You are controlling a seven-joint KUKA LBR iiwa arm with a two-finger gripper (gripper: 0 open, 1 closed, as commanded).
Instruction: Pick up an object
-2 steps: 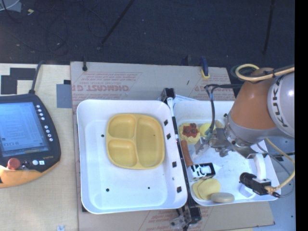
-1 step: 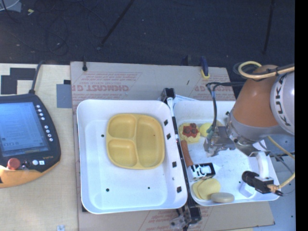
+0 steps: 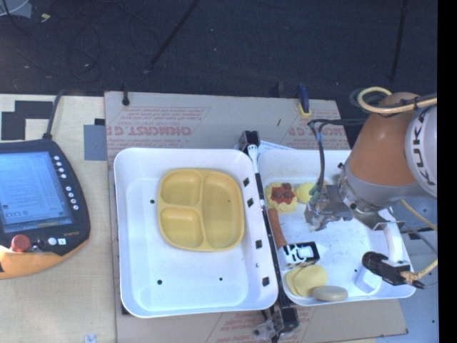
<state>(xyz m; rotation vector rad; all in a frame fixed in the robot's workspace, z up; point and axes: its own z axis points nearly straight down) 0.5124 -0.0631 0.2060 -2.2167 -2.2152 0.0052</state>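
- My hand (image 3: pixel 319 213) hangs low in the right bin (image 3: pixel 343 164), right of frame centre; I cannot tell how it is set, nor see anything gripped.
- Nearest candidates: a yellow piece with red bits (image 3: pixel 281 195) and a small yellow item (image 3: pixel 305 191), just left of my hand.
- Others lie along the bin's lower edge: a black-and-white block (image 3: pixel 301 251), a yellow round (image 3: pixel 307 279), a beige pebble (image 3: pixel 329 292).
- Risk: the nearest two sit touching, so I might nudge one aside or close on nothing.
- The left bin (image 3: pixel 136 249) carries a yellow divided plate (image 3: pixel 200 209).
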